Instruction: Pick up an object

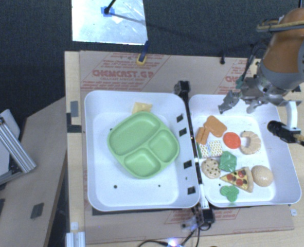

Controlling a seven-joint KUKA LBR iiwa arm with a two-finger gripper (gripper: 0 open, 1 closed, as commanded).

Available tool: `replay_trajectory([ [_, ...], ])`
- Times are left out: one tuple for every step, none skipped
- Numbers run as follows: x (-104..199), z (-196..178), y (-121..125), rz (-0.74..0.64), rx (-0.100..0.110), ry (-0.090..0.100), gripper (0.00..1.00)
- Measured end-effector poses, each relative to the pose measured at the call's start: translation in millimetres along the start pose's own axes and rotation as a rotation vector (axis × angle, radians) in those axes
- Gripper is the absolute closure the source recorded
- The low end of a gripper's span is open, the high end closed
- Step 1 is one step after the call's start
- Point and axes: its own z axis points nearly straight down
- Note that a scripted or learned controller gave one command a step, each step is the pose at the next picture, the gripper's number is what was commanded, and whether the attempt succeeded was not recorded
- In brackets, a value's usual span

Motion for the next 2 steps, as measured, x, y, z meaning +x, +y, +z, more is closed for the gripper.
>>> replay_trajectory([
  [9,48,2,-0.003,0.002,0.0,0.0],
  [8,110,-2,0.002,0.006,0.001,0.0],
])
